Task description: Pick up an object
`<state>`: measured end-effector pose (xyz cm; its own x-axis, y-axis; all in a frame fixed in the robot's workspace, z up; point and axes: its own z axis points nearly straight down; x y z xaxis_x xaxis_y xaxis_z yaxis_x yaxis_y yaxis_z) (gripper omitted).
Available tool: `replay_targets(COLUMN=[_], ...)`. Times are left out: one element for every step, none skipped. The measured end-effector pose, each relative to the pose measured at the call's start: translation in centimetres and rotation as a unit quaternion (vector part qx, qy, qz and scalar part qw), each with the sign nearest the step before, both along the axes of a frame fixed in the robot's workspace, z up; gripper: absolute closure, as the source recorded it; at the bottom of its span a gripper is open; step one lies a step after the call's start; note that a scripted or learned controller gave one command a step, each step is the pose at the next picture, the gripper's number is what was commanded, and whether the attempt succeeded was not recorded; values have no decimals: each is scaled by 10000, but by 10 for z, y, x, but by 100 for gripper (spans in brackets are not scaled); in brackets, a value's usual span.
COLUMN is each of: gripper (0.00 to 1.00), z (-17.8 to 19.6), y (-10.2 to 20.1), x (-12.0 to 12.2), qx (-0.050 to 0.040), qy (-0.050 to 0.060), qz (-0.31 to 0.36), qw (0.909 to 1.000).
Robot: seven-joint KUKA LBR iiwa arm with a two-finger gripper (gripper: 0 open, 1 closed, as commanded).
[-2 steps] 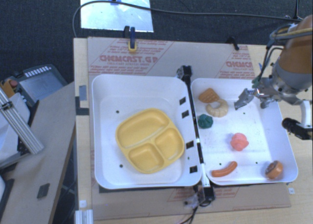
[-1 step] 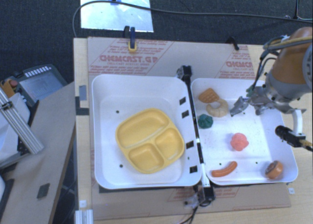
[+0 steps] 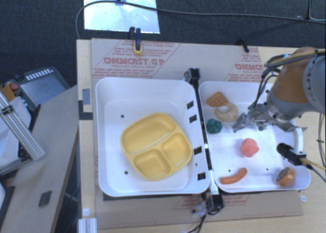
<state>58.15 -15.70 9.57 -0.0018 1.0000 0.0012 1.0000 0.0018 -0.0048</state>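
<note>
The right bin [image 3: 265,90] holds several toy foods. An orange waffle piece [image 3: 217,98] and a beige ring [image 3: 227,111] lie at its far left, with a green lump [image 3: 214,125] just below them. A pink-red ball [image 3: 249,147] sits mid-bin, a sausage [image 3: 233,176] lies near the front wall and a brown-orange piece [image 3: 285,176] is in the front right corner. My gripper [image 3: 243,121] hangs low over the bin, just right of the beige ring and above the pink-red ball, with nothing seen in it.
A yellow divided plate [image 3: 155,145] lies in the left bin [image 3: 112,105]. Black clips [image 3: 193,77] join the bins along the middle wall. The arm's grey body [image 3: 295,92] and a black fitting [image 3: 288,153] cover the right bin's right side.
</note>
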Motion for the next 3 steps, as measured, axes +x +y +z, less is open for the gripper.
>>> replay_targets(gripper=[100, 100, 100], z=[13, 72, 125], y=[-1, 6, 15], x=[2, -1, 6], qx=[-8, -11, -13], qy=[-25, -50, -54], qz=[4, 11, 21], qw=[10000, 10000, 10000])
